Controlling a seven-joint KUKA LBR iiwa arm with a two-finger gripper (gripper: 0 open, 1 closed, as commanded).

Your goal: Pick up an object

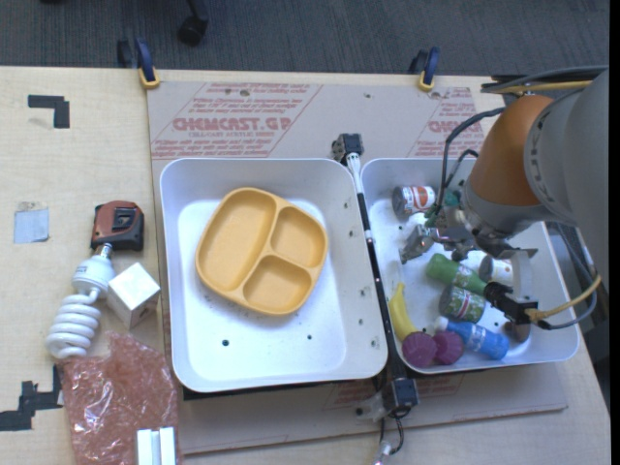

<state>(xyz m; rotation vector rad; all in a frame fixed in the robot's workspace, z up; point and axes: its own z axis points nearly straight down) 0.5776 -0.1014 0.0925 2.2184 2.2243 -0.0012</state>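
My gripper (418,238) is low in the right bin (552,356), near its left-middle, and stands open with nothing between its fingers. Just above it lies a red and white can (415,199). To its lower right a green bottle (453,269) lies on its side, with a second green container (463,304) below that. A yellow banana (398,311) rests along the bin's left wall. A purple object (432,348) and a blue bottle (482,340) sit at the front. The arm's orange band (504,163) hides the bin's upper right part.
The left bin (194,356) holds a yellow divided plate (261,250). On the bench to the left are a tape measure (117,226), a spiral light bulb (79,303), a white cube (135,292) and a reddish plastic bag (116,395). Cables (557,313) trail over the right bin.
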